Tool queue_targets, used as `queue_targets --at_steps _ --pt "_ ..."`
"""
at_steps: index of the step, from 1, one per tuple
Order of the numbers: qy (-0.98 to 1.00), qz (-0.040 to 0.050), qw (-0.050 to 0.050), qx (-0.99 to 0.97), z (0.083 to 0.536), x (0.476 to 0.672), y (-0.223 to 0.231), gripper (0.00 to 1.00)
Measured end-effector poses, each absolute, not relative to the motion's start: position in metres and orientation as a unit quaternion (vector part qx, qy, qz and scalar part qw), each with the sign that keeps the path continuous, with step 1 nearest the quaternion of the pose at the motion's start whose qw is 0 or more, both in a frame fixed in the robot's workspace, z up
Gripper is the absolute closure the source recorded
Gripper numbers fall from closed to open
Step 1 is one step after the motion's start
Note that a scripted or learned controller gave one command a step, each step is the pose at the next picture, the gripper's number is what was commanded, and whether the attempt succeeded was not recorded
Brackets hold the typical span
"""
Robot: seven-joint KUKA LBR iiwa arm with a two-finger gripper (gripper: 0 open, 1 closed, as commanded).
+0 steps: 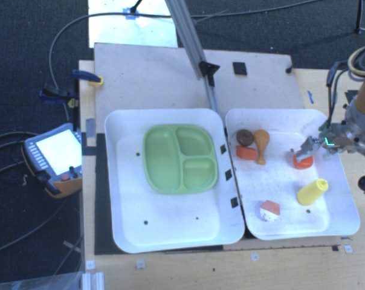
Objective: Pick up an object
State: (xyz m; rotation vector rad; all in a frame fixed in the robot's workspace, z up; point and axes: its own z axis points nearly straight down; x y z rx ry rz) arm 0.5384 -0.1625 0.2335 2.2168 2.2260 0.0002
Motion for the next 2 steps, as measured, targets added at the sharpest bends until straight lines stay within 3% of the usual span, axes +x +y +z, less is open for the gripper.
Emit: queue_targets --at_steps 1,2 --pt "0.709 0.0004 0.001 0.706 0.234 0.539 -0.162 0.00" --pt "0.708 -0.0005 -0.001 0.707 0.189 0.531 -0.161 0.00"
